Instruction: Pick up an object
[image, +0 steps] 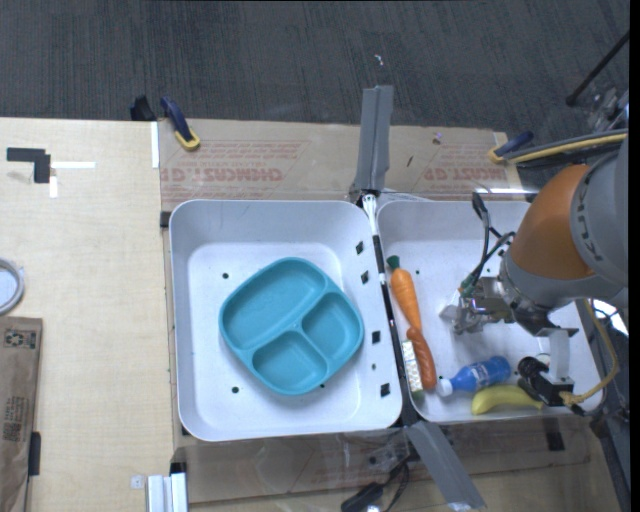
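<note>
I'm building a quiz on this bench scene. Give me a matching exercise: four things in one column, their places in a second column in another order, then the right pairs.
Things
1. blue three-compartment plastic plate
2. orange toy carrot
3. yellow toy banana
4. blue plastic bottle with white cap

Places
A. near front edge of right bin, beside the bottle
B. middle of left bin
C. along right bin's left wall
D. right bin, between hot dog and banana

Pairs: 1-B, 2-C, 3-A, 4-D

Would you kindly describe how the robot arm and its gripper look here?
The arm is a rounded grey body with a broad orange band above the wrist. Thin dark cables loop beside it, down to a small grey metal gripper.
</note>
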